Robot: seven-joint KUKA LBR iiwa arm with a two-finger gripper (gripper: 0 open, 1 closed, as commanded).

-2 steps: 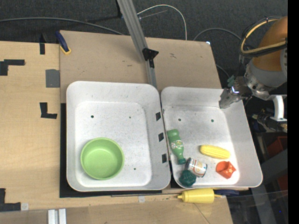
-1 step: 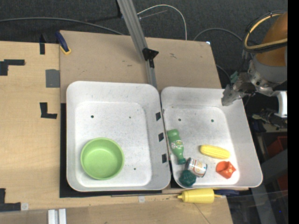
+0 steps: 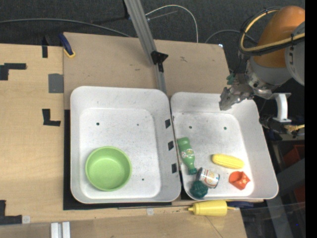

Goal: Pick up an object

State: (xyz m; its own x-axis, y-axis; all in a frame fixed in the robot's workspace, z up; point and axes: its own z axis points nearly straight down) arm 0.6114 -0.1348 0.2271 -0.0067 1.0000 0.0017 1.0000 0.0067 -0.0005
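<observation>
My gripper (image 3: 227,103) hangs over the far right corner of the right bin (image 3: 208,108), with nothing seen between its fingers. Well in front of it, on the bin's floor, lie a green bottle (image 3: 186,155), a yellow corn cob (image 3: 227,161), a red block (image 3: 238,180), a small tin can (image 3: 209,177) and a dark green object (image 3: 199,189). All of them rest apart from the gripper.
A green bowl (image 3: 108,168) sits in the near left of the left bin (image 3: 119,98). A yellow mustard bottle (image 3: 210,208) lies on the bench just in front of the right bin. A grey pole (image 3: 141,24) slants down to the bins' shared far edge.
</observation>
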